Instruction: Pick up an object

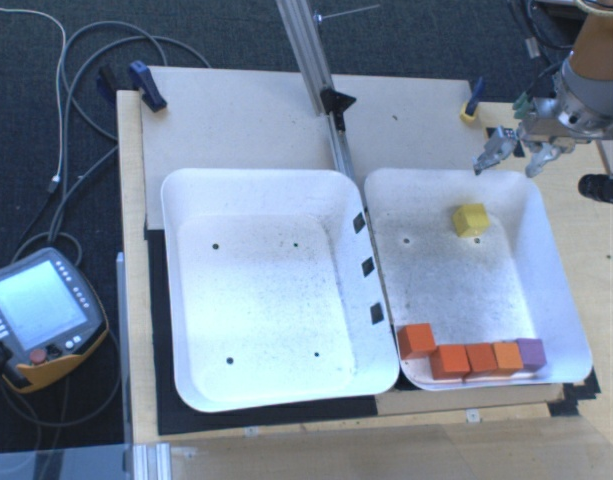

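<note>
A yellow block (471,219) lies in the upper part of the right bin (552,268). Along that bin's near edge sits a row of blocks: a red-orange one (417,340), two more orange ones (449,360) (494,356) and a purple one (531,351) at the right end. My gripper (511,157) hangs at the bin's far right corner, above and to the right of the yellow block. Its two fingers are spread apart with nothing between them.
The left bin (186,268) lies beside the right one, with black clips (367,266) along the shared rim. A slanted metal pole (306,43) rises behind the bins. A teach pendant (36,318) and cables lie on the floor to the left.
</note>
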`<state>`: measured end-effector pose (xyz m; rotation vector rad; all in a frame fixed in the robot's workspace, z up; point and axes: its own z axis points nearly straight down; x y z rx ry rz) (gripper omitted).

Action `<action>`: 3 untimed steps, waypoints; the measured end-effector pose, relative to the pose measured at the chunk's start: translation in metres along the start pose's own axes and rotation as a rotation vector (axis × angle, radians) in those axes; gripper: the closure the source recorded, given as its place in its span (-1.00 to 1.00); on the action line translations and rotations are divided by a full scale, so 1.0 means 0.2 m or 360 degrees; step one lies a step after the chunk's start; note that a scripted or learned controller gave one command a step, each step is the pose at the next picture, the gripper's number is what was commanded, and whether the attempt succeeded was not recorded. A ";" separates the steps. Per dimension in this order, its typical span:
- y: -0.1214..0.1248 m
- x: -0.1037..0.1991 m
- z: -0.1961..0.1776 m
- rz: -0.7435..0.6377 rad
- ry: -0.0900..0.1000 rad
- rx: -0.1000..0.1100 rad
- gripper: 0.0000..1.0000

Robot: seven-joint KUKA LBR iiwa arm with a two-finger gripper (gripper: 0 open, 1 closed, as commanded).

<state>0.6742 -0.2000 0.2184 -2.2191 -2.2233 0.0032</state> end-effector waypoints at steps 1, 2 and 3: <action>0.01 0.02 0.56 0.0000 0.0005 0.0012 -1.00; -0.12 0.23 0.60 -0.0002 0.0005 0.0005 -1.00; -0.11 0.23 0.54 0.0001 0.0005 -0.0005 1.00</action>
